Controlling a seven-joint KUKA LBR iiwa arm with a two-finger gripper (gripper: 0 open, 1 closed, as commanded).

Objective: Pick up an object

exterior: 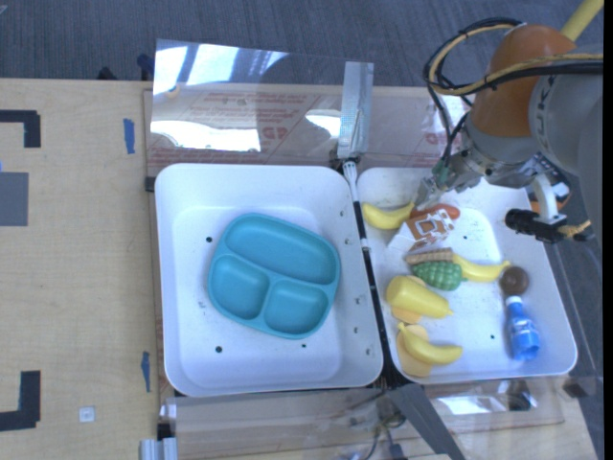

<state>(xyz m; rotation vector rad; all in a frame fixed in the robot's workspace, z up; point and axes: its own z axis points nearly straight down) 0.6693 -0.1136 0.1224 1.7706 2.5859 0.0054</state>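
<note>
Banana (387, 216) at the far-left corner of the right bin (560, 348) is lying nearest the gripper (443, 176), and judging from that it is the likeliest pick. Its long axis is running roughly across the bin, from the divider side toward the orange-and-white packet (432, 224), with the curve sagging toward the viewer. The gripper is hanging just above and to the right of the banana's right-hand tip, so the closing move is calling for a short shift toward the divider and a descent. Whether the gripper is spread or pressed together cannot be told at this angle; nothing is showing between its tips.

Working outward from the banana: the packet is lying just beside its right tip, almost under the gripper. Nearer the viewer, a green textured piece (440, 275) is touching a second banana (482, 270). A yellow pepper-like piece (416, 298) and another yellow fruit (424, 347) are lying further toward the near wall. A brown round item (515, 280) and a blue bottle (520, 329) are sitting well apart from the banana. In the left bin (182, 199), a blue divided plate (274, 274) is resting.
</note>
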